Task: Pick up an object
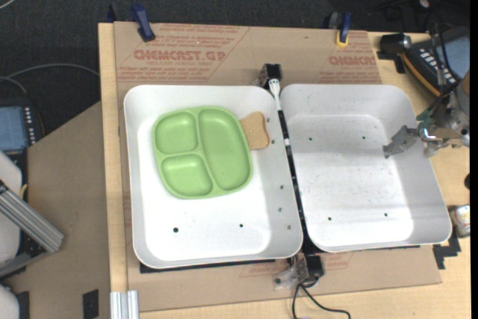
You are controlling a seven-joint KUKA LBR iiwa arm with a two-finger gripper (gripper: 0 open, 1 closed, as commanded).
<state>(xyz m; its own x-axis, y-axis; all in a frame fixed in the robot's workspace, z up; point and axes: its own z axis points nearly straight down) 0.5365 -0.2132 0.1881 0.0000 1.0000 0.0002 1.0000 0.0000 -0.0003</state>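
Two white bins were seen side by side on a brown bench (187, 48). In the left bin (216, 235) a green plate (202, 153) with three compartments was placed toward 11 o'clock of the bin's middle, with two compartments along its left side and one long one on the right. A tan sponge (256, 131) was found touching the plate's edge at about 2 o'clock, lying flat on the bin floor near the divide between the bins. The right bin (358, 198) was marked only by small dark dots on its floor. The gripper (403, 140) was seen at 3 o'clock of the right bin, just inside its right rim, with a grey finger pointing toward 9 o'clock. Nothing was seen between the fingers; whether they were spread wide or drawn narrow could not be told. The gripper was well apart from the plate and sponge. Blue and yellow clamps were fixed at the bench's 12 o'clock edge.
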